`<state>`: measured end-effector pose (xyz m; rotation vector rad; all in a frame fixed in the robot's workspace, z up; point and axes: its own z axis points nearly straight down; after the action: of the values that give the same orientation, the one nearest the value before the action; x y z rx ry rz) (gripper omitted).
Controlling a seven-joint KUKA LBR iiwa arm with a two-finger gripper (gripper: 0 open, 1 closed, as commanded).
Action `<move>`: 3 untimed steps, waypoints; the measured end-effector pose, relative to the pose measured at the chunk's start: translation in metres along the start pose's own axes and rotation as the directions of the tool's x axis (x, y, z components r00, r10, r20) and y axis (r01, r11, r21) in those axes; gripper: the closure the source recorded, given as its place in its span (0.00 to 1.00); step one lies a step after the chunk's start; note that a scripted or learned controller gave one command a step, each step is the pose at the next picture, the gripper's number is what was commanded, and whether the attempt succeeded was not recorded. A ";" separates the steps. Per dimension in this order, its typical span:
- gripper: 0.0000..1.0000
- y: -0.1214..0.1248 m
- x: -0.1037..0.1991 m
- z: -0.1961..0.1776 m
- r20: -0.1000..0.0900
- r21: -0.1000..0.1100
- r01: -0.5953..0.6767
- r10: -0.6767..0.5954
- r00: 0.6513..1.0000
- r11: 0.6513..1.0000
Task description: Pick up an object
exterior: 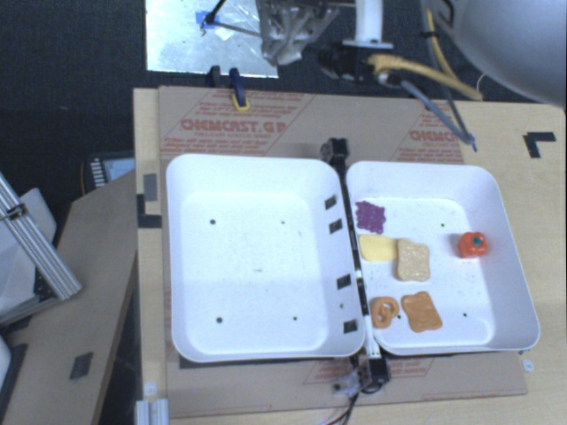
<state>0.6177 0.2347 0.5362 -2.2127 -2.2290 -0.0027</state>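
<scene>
The right bin (496, 237) holds several small toy foods: a purple piece (370, 215), a yellow piece (377, 250), a beige cracker (413, 259), a brown pretzel (384, 312), an orange-brown toast (422, 312) and a red-orange tomato (472, 244). My gripper (285, 38) hangs high at the top of the view, above the far edge of the bench, well away from both bins. Nothing shows between its fingers.
The left bin (252, 264) sits beside the right one, joined by a black clip strip (347, 255). A blue-and-yellow clamp (237, 91) grips the bench's far edge. A shiny metal sheet (190, 20) lies behind. Yellow cables (425, 69) trail from the arm.
</scene>
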 end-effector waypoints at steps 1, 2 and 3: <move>1.00 -0.051 0.000 0.000 0.000 0.000 0.000 0.000 1.000 1.000; 1.00 -0.033 -0.018 0.001 0.002 -0.002 -0.008 0.008 1.000 1.000; 1.00 -0.100 0.002 0.000 -0.001 0.001 0.001 -0.001 1.000 1.000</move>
<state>0.5180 0.2358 0.5358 -2.2109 -2.2296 -0.0026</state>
